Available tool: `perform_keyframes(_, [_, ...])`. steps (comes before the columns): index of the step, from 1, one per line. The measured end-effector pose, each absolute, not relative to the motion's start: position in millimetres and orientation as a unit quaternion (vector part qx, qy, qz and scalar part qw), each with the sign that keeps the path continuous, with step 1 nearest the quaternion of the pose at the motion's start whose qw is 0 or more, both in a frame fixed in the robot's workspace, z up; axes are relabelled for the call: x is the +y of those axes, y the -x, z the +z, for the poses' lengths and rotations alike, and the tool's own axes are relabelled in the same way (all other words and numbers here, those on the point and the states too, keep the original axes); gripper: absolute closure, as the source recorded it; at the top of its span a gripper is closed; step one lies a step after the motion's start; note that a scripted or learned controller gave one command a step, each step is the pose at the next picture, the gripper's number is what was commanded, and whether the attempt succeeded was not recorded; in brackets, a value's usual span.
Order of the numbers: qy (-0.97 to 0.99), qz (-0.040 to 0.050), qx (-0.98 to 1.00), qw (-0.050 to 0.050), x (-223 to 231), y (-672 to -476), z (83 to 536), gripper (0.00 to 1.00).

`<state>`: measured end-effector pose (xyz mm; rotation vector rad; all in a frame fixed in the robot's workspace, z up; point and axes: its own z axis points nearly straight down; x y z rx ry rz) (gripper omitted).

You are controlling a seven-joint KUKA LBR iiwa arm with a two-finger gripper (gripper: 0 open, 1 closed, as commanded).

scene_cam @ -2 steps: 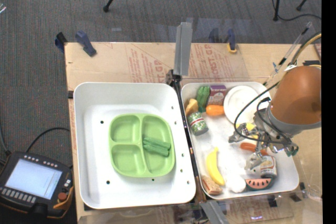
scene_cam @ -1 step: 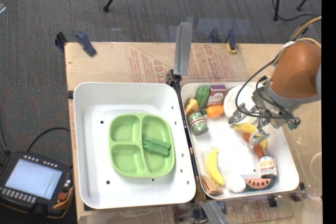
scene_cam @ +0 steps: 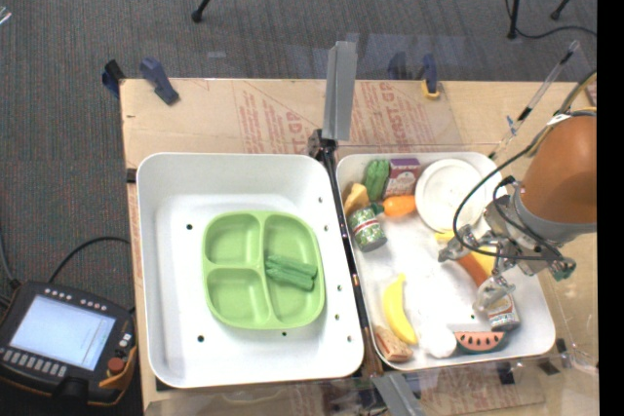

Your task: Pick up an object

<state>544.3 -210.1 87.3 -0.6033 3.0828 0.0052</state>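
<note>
My gripper (scene_cam: 494,270) hangs low over the right part of the right bin (scene_cam: 429,263), below the arm's orange band (scene_cam: 565,172). Directly beneath it are an orange carrot-like piece (scene_cam: 474,265) and a small silver can (scene_cam: 498,305). Whether it touches either of them is unclear. Around it lie a banana (scene_cam: 395,307), a watermelon slice (scene_cam: 481,340), a white bowl (scene_cam: 448,193) and a green-labelled can (scene_cam: 368,227).
Along the right bin's far side sit a green vegetable (scene_cam: 376,178), a purple box (scene_cam: 403,177), an orange fruit (scene_cam: 400,206) and a yellow wedge (scene_cam: 356,198). A bread piece (scene_cam: 392,343) lies by the near wall. The left bin (scene_cam: 166,209) holds a green divided plate (scene_cam: 234,258) with green beans (scene_cam: 291,271).
</note>
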Motion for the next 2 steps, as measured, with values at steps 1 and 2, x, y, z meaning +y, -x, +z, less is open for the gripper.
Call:
perform_keyframes(1, [0.195, 0.0018, 0.981, 0.002, -208.1, -546.3, 97.9, 1.0])
perform_keyframes(2, [0.195, 0.0016, 0.981, 0.002, -208.1, -546.3, 97.9, 0.0])
